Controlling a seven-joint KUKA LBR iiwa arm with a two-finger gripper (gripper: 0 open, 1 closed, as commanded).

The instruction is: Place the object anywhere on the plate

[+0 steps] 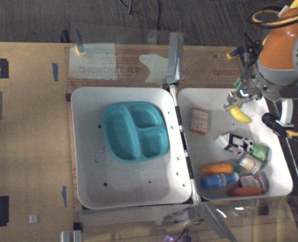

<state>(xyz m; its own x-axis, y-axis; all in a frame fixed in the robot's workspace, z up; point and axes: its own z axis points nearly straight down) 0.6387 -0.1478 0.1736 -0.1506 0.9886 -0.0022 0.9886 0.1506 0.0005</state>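
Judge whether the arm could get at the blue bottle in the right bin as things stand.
Probably yes. The blue bottle lies uncovered from above, but an orange carrot and other small items press close beside it, leaving little side room. The gripper is over the banana.

I see 2 shallow white bins side by side on my bench point(33, 150). In the right bin point(285, 183) a small orange-and-white packet point(199, 121) lies flat near the divider, well apart from the rest. Toward the near right corner sits a cluster: a black-and-white carton point(238, 143), a green object point(260, 152) just beside it, a small jar point(249, 163), an orange carrot-like piece point(217, 168), a blue bottle point(218, 181) lying on its side, and a brown packet point(254, 180) with a reddish piece point(247, 191) at its edge. Behind the left bin point(83, 185) a pale label point(94, 61) lies on the bench, with blue tape marks point(55, 71) nearby.
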